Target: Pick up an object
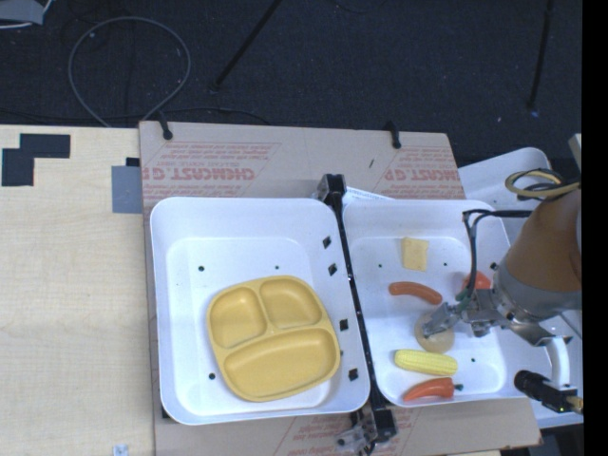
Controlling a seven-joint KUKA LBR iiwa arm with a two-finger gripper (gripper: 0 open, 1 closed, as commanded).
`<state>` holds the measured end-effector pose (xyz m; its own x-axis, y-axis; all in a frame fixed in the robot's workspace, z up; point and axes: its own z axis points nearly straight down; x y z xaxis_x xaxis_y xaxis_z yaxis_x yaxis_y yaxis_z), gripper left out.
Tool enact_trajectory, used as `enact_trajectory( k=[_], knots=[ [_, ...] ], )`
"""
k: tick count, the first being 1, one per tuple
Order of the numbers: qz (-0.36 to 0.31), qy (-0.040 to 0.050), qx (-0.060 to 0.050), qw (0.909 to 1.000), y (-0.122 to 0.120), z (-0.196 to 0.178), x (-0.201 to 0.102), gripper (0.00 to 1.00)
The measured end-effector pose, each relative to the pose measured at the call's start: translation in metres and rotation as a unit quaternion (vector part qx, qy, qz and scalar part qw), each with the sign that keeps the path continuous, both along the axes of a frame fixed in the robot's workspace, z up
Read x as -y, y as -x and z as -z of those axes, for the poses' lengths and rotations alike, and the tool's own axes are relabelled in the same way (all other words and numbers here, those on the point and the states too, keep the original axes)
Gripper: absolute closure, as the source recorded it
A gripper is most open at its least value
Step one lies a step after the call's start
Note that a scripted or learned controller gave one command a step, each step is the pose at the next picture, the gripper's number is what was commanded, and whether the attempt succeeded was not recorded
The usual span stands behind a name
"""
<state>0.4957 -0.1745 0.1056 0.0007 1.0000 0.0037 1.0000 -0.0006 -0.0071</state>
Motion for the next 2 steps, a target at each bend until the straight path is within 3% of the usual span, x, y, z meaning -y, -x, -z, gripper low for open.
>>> enact_trajectory(
  k=[1,2],
  knots=[
    [0.003,0.001,0.002,1.0,0.0,-0.014,0.002,1.0],
    [-0.001,0.0023,0.005,1.0,-0.011,-0.065,0.006,1.0]
  ],
)
